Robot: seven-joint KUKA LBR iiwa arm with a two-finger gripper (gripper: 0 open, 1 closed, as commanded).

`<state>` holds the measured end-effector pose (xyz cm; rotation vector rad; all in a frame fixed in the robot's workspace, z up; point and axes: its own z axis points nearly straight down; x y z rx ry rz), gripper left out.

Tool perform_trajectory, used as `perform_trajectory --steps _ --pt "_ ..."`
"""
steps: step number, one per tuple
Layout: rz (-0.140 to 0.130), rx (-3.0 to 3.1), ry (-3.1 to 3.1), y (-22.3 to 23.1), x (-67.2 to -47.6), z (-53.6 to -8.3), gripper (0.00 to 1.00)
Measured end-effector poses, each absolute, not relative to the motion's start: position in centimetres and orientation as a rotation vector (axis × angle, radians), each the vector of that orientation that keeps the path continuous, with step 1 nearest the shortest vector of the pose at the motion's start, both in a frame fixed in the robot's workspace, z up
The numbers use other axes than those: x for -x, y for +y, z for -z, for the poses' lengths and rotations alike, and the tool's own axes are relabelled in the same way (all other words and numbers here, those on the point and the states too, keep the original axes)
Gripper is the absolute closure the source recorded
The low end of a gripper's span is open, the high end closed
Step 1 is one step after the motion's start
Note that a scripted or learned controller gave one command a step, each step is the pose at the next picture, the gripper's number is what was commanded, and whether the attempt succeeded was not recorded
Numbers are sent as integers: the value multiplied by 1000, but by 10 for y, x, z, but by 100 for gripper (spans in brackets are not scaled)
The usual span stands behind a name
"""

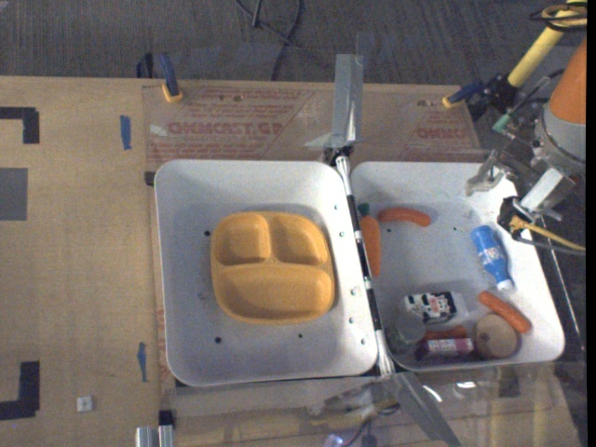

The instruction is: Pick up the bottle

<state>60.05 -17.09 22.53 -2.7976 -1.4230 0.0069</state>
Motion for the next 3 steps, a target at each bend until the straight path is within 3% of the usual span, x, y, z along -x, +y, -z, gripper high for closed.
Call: perform_trajectory --steps 1,2,3 --pt "-2 2818 -1352 -202 -579 -105 0" --pt "-9 2821 -1354 -204 -578 -113 100" --pt "-7 2798 -1424 -166 -630 -227 100"
